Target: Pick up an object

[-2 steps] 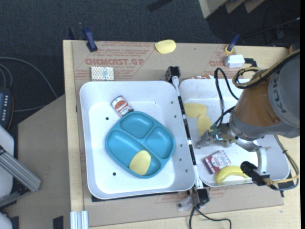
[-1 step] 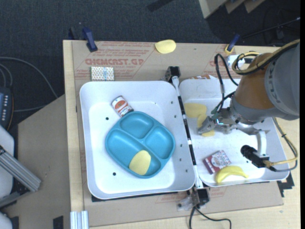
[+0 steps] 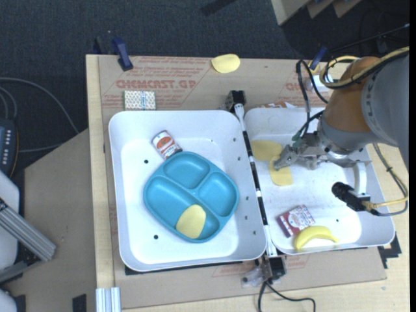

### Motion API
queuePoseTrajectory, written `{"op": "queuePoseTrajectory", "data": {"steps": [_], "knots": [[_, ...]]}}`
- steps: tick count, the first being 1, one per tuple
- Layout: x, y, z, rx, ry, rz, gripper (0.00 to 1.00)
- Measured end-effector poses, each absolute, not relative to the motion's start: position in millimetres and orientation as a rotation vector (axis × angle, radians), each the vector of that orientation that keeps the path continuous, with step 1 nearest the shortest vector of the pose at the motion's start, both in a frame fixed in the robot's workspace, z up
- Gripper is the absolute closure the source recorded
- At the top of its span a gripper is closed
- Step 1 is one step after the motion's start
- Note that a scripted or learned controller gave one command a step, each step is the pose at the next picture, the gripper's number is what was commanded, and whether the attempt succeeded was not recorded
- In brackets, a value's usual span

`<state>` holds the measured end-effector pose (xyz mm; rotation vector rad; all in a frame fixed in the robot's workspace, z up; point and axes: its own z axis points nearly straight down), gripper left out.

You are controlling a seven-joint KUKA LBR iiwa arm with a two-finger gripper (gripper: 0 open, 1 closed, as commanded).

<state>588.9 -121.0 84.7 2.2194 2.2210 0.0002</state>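
**Gripper down in the right bin, no pick confirmed yet**

Camera view: the arm (image 3: pixel 364 103) reaches in from the right and its gripper (image 3: pixel 286 159) sits low in the right bin (image 3: pixel 383 223), at that bin's left side, close to the divider between the two bins. Right at the gripper are two pale yellow pieces: a flat yellow disc (image 3: pixel 265 150) just on its far-left side and a smaller yellow piece (image 3: pixel 282 176) just below it. Whether the pincer is spread or closed cannot be told from this slant, and nothing can be seen clasped in it, so I judge the pick as not yet done; the approach looks finished, while closing and lifting remain.

Near the front of the same bin lie a red packet (image 3: pixel 297 220) and a banana (image 3: pixel 314 237), touching or nearly so, well apart from the gripper.

The left bin (image 3: pixel 123 174) bears a blue divided plate (image 3: pixel 188 194) with a yellow lump (image 3: pixel 191 221) in its near compartment, and a small can (image 3: pixel 166 144) beyond the plate.
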Motion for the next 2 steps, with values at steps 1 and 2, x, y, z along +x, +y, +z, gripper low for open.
{"op": "queuePoseTrajectory", "data": {"steps": [1,2], "knots": [[574.4,-94.5,84.4,2.222,2.224,-0.001,0.00],[574.8,-94.5,94.3,2.221,2.224,0.000,1.00]]}}
